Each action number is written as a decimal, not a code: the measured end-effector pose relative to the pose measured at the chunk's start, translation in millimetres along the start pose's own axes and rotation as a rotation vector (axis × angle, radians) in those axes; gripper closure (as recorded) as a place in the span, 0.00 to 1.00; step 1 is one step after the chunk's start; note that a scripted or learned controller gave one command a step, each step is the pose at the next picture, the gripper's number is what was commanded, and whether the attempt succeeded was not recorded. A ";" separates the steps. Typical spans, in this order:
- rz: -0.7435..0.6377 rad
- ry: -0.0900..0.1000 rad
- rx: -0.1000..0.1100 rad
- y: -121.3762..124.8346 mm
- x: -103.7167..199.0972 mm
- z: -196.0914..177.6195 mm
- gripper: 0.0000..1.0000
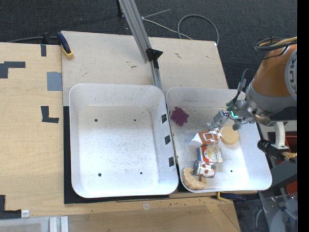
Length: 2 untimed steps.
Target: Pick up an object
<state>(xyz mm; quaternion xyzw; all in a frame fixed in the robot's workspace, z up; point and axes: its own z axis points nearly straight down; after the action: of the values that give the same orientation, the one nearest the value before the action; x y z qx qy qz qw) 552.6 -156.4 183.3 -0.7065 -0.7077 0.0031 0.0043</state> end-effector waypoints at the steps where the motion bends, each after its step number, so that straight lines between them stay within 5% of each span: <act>1: -0.001 -0.001 -0.004 0.9 -0.1 -1.9 0.00; 2: 0.002 -0.001 -0.003 0.1 -7.8 60.0 0.00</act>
<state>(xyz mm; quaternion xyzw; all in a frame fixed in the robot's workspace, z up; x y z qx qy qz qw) 552.1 -164.1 123.3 -0.7071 -0.7071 0.0024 0.0030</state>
